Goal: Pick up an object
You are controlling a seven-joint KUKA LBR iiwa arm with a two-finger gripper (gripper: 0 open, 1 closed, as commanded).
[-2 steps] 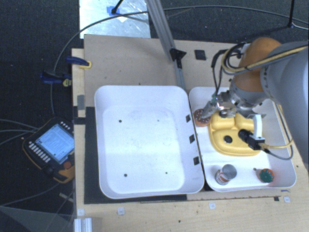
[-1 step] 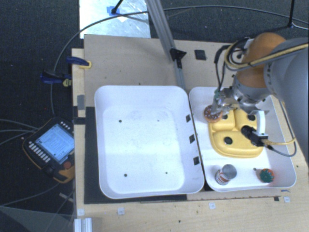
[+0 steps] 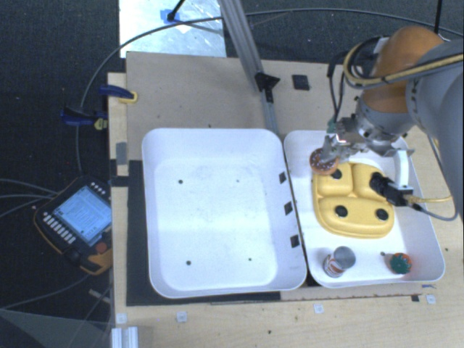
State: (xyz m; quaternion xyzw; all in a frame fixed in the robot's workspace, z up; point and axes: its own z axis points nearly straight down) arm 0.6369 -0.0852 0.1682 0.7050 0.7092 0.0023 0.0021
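Arm [image 3: 428, 78] reaches in from the right, pincer [image 3: 328, 153] low over the far-left corner of the right bin [image 3: 428, 256], right at a small round brownish object [image 3: 322, 162] that sits against the far edge of the yellow moulded piece [image 3: 353, 201]; contact or grip cannot be told, nor whether the pincer is apart or together. Near edge of the same bin: a small silver cup-like item [image 3: 338, 260] and a green-and-red ball-like object [image 3: 399, 262], apart from each other. Left bin [image 3: 156, 194] beside it on the bench [image 3: 188, 93].

Bright even light, soft focus, faint shadows
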